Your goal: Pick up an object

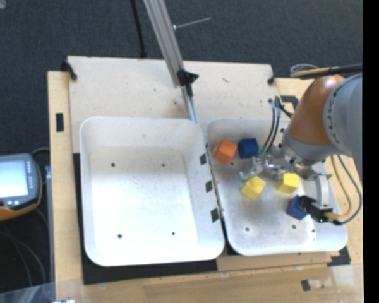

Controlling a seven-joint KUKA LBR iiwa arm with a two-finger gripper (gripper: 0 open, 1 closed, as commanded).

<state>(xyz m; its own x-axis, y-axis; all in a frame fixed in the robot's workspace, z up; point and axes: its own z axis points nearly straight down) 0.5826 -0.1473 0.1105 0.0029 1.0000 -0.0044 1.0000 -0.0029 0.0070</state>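
The grey two-finger gripper [260,166] hangs low in the right white plastic bin [265,245], right of centre frame. I can't tell its finger spread. The small yellow cube [253,187] sits just below; centre over it before closing.

arm [325,115]: in from right, bent down | pincer [263,166]: low, pointing left

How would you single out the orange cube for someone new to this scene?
Find the right-hand bin of the two white ones. Along its left wall, near the far end, sits the orange cube, touching or nearly touching a blue cube on its right. It is the one orange block; the others are blue or yellow.
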